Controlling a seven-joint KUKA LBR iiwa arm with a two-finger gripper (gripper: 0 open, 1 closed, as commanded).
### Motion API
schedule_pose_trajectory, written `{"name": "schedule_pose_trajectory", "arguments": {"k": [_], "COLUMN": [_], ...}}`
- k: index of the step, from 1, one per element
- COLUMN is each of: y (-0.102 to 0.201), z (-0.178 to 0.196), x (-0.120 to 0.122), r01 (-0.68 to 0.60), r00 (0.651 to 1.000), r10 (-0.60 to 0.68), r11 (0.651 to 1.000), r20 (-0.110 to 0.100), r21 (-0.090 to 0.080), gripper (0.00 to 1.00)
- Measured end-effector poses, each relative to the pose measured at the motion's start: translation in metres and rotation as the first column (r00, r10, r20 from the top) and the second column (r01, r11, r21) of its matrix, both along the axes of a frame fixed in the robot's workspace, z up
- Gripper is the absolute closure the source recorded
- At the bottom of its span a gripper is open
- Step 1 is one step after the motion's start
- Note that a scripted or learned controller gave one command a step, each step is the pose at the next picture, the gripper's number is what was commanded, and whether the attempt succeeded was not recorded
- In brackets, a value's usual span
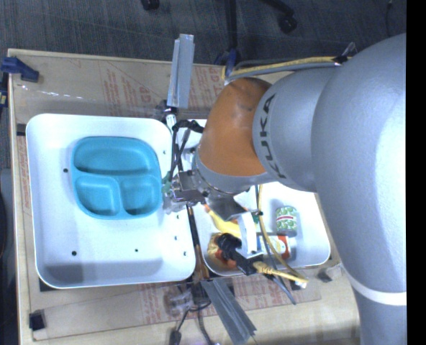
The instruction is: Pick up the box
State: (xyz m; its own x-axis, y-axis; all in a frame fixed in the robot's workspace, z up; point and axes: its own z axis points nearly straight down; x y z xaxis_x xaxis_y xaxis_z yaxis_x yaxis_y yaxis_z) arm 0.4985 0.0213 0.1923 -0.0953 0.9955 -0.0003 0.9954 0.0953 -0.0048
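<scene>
Under the arm, in the right bin (315, 254), lies a pale box (249, 234) with a blue edge, largely covered by the wrist. My gripper (171, 191) sits low at the divide between the two bins, against the right rim of a blue divided tray (116, 175) in the left bin. The gripper is left of the box and apart from it. I see nothing held in it.
The left bin (91, 261) holds the blue tray at its upper middle. The right bin also holds a small can with a green label (286, 220), a yellow item (224, 226) and a red-topped item (283, 249). The arm's grey body covers the bench's right side.
</scene>
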Motion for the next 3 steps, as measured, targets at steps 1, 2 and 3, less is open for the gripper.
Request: {"name": "schedule_pose_trajectory", "arguments": {"k": [1, 2, 3], "y": [0.057, 0.136, 0.187], "z": [0.074, 0.02, -0.009], "x": [-0.022, -0.024, -0.024], "r01": [0.178, 0.165, 0.288], "r00": [0.984, 0.986, 0.958], "r10": [-0.178, -0.165, -0.288], "r11": [0.984, 0.986, 0.958], "r20": [0.003, -0.001, -0.002], "r21": [0.001, -0.003, -0.004], "gripper": [1.0, 1.0, 1.0]}}
